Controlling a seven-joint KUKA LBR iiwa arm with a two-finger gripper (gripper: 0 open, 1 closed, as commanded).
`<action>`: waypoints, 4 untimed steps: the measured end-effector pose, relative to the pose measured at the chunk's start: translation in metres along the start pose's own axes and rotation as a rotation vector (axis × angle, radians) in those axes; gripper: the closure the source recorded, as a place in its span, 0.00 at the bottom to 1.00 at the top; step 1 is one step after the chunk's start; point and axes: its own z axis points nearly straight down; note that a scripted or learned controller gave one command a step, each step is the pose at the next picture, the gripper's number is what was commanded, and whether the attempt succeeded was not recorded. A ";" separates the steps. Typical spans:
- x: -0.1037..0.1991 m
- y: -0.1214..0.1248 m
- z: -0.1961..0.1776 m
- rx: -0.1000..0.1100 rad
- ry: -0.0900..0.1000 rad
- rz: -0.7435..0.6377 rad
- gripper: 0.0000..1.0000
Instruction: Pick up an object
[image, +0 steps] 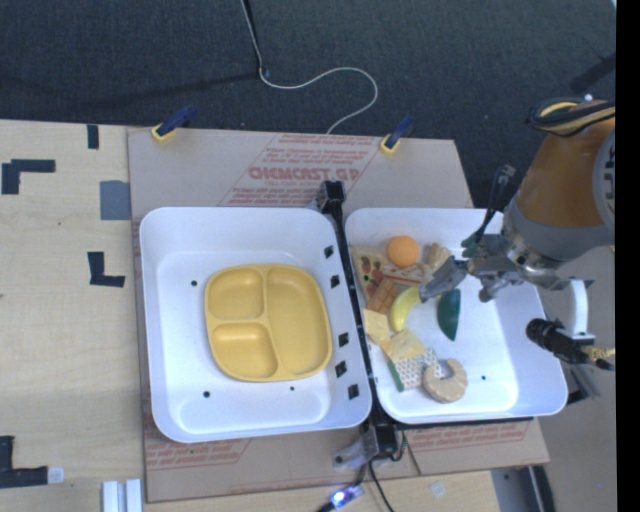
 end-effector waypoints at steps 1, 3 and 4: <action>0.000 0.003 -0.006 -0.012 -0.002 -0.003 0.00; 0.000 0.006 0.083 -0.008 -0.002 -0.003 0.00; 0.000 0.007 0.133 -0.013 -0.003 -0.004 0.00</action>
